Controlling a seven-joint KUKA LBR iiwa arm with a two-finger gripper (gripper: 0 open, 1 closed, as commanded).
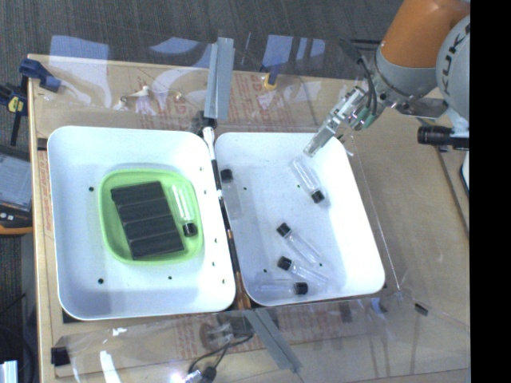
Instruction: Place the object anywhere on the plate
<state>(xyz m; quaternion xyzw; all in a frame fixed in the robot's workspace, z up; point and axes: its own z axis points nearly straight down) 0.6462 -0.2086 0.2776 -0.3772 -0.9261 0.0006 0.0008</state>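
The left white plastic bin [64, 214] holds a square lime-green plate [112, 194] set near its middle, with a broad margin of bare white floor on every side. On the plate lies a black ribbed rectangular block [146, 218] made of four bars, and just beside the block's right edge rests a clear glass vial with a black cap [186, 211], lying on the plate with its cap toward the near side. A grey metal rail [217, 78] runs up from the seam where the two bins meet.

The right white plastic bin [359, 214] has several more clear black-capped vials: one [226, 183] against its left wall, one [308, 180] in the upper middle, two [294, 240] lower down, and a cluster [279, 287] along the near edge. The bin's centre and right side offer open floor.

The grey two-finger gripper [317, 145] hangs over the right bin's far edge, slanting down and leftward from the orange-banded arm [415, 30]. Its fingers look drawn close together with nothing seen between them, their tips just above the upper-middle vial but apart from it.
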